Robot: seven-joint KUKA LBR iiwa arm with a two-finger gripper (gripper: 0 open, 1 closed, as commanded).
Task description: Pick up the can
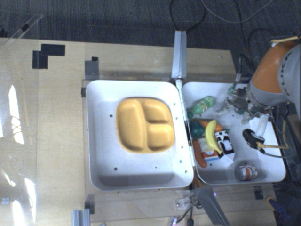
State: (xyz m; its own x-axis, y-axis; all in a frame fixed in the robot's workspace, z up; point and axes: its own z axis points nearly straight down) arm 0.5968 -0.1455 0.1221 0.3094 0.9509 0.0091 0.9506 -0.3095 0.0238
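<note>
One can, front corner of right bin

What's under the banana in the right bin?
The banana lies over a flat printed packet and the edge of a black-and-white box; anything directly beneath its middle is covered.

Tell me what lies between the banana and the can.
In the camera view, a small black-and-white package sits beside the banana; past it, bare bin floor reaches the can.

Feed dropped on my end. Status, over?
Gripper over right bin far end, well off the can. Can in near corner, lying free. Banana, box lie apart, not blocking.
</note>
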